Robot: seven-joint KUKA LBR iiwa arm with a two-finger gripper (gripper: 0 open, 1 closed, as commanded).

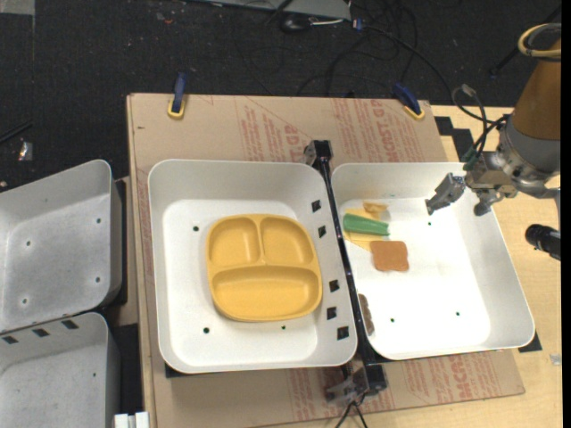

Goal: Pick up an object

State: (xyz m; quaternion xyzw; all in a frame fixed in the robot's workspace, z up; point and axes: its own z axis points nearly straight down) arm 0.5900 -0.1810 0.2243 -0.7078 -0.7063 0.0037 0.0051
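Note:
In the right bin (500, 315), near its left wall, lie a green stick-shaped piece (367, 225) on a pale yellow piece (360, 237), a small tan item (375, 209) just behind them, and a brown square piece (390, 256) in front. My gripper (464, 194) hangs over the bin's far right part, well to the right of these objects. Its two dark fingers are spread apart with nothing between them.
The left bin (169, 239) holds a yellow divided plate (264, 267). A black divider (337, 248) runs between the bins. Two white trays (53, 239) lie off the bench at the left. Clamps (177, 96) grip the board's far edge.

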